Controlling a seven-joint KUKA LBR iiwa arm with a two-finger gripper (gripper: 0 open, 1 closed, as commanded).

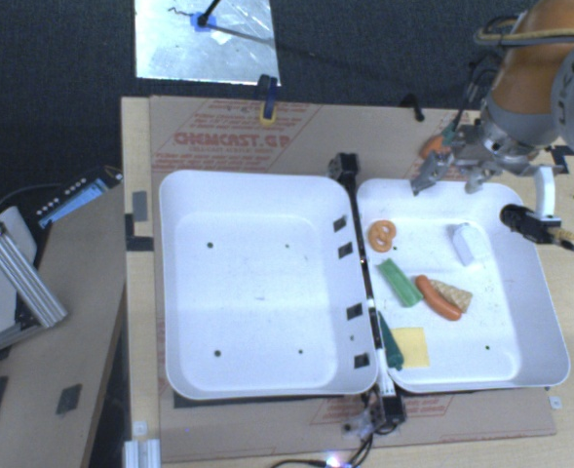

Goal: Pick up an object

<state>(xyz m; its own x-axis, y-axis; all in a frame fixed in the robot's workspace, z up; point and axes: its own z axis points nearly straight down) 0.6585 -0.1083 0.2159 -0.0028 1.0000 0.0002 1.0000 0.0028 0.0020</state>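
The arm point(545, 57) hangs over the far edge of the right bin point(520, 359), its gripper point(452, 172) above the rim there. How far the claw is open cannot be told from this slant; nothing is seen in its grasp.

The objects all lie in the right bin, none yet lifted. A small orange ring point(382, 233) sits near the divider; a green block point(400, 283) lies just below it; a red sausage point(439, 297) rests against a tan wedge point(455, 294); a yellow square point(410, 347) lies flat toward the near side, beside a dark green strip point(390, 344) along the divider; a pale white block point(462, 243) sits apart, toward the right.

These look like toy foods — light, probably plastic or foam, none fragile. The green block seems the best choice: stiff, straight-sided, with room on both long flanks for a pinch across its narrow width. The sausage is rounded and may roll or slip. The yellow square lies too flat to get under. The ring is small and could skid.

The bin floor is smooth white plastic, likely slick, so a nudged piece will slide. The left bin point(257, 369) stands beside it, both on cardboard point(228, 135) over a wooden bench point(53, 378) — a clamp point(267, 98) holds the far edge.
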